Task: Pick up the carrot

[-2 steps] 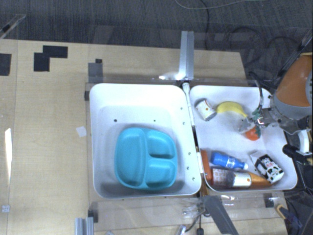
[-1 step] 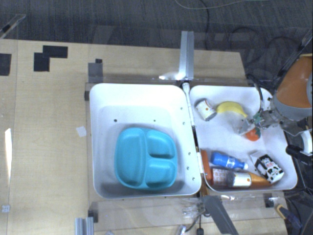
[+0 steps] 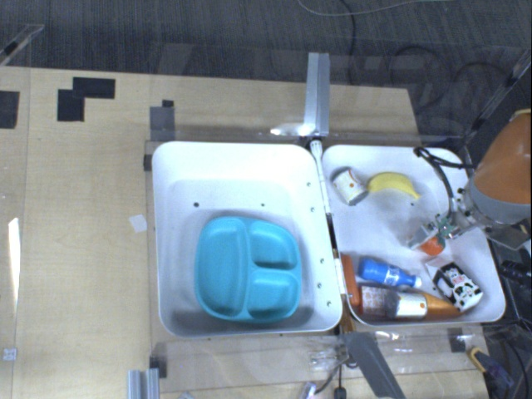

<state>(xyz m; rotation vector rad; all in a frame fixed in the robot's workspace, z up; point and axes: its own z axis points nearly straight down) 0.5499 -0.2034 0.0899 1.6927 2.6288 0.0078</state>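
A small orange piece, which I take for the carrot [image 3: 431,246], lies in the right bin [image 3: 490,306] toward its right side. My gripper [image 3: 432,233] is down in that bin directly over it, touching or nearly touching its top. Most of the carrot is hidden beneath the gripper, and I cannot tell whether it is gripped. The grey arm with its orange band [image 3: 509,169] reaches in from the right edge.
The right bin also holds a banana [image 3: 392,185], a white can [image 3: 349,184], a blue bottle [image 3: 386,273], a brown bottle with an orange end [image 3: 399,305] and a black-and-white object [image 3: 457,286]. A blue divided plate [image 3: 248,268] lies in the left bin [image 3: 179,189].
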